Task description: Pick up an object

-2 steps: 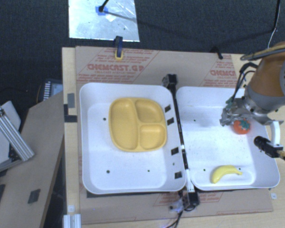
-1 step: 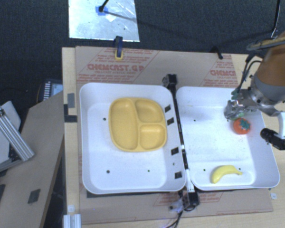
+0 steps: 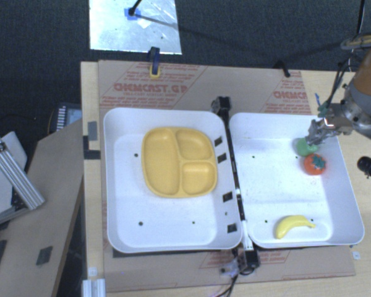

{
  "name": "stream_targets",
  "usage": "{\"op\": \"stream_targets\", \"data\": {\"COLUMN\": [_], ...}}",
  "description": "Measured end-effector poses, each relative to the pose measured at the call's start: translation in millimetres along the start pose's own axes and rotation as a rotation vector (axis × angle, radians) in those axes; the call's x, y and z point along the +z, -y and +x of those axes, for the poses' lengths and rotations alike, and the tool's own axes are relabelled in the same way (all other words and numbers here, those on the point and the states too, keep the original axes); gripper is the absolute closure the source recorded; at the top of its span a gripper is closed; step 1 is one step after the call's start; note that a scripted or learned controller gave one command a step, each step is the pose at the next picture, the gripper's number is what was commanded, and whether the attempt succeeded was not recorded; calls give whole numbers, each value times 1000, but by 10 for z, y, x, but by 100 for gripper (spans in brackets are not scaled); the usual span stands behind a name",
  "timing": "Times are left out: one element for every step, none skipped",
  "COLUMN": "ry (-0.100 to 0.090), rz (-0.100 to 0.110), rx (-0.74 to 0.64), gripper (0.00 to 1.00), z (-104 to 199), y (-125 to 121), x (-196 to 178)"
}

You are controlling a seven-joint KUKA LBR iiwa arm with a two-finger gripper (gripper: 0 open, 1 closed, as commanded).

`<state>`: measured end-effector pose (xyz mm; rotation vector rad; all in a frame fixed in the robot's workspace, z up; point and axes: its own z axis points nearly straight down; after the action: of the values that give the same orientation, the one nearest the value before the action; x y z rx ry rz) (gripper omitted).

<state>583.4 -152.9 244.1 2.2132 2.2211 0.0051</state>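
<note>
In the right bin (image 3: pixel 278 184) lie a green object (image 3: pixel 305 146), a red tomato-like toy (image 3: pixel 314 164) with a green top, and a yellow banana (image 3: pixel 293 225) near the front. My gripper (image 3: pixel 318 133) hangs over the bin's far right part, its tips just above and touching the green object's upper right side. The gripper hides part of the green object. Nothing is visibly lifted.
The left bin (image 3: pixel 120 190) holds a yellow divided plate (image 3: pixel 178 161). A black hinge strip (image 3: pixel 230 172) runs between the bins. The arm (image 3: pixel 365 98) comes in from the right edge. Brown board surrounds the bins.
</note>
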Motion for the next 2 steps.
{"op": "stream_targets", "data": {"ry": [-3,-3], "rz": [2,5], "rx": [-6,-6], "gripper": [100,100], "z": [491,981], "y": [-192,-186], "x": [-35,-18]}}
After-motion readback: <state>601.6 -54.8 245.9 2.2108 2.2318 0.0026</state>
